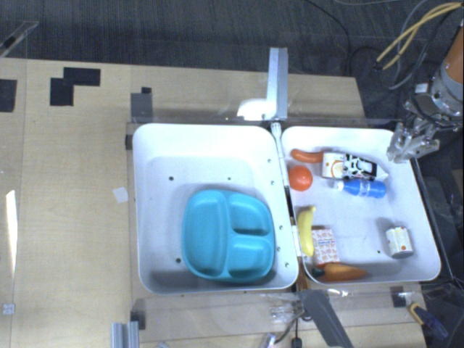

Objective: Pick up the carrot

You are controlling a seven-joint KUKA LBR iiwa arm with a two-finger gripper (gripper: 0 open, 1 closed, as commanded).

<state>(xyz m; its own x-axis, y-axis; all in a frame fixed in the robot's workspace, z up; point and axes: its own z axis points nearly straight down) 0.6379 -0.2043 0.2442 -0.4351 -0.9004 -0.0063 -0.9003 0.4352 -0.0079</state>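
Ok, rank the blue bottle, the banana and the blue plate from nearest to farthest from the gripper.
1. Blue bottle, upper part of the right bin, nearest the gripper.
2. Banana, at the right bin's left wall.
3. Blue plate, in the left bin.

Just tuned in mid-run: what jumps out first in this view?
The big blue divided plate in the left bin grabs the eye first. Next comes the clutter in the right bin: a carrot at its near edge beside a banana. The gripper hangs over that bin's far right corner.
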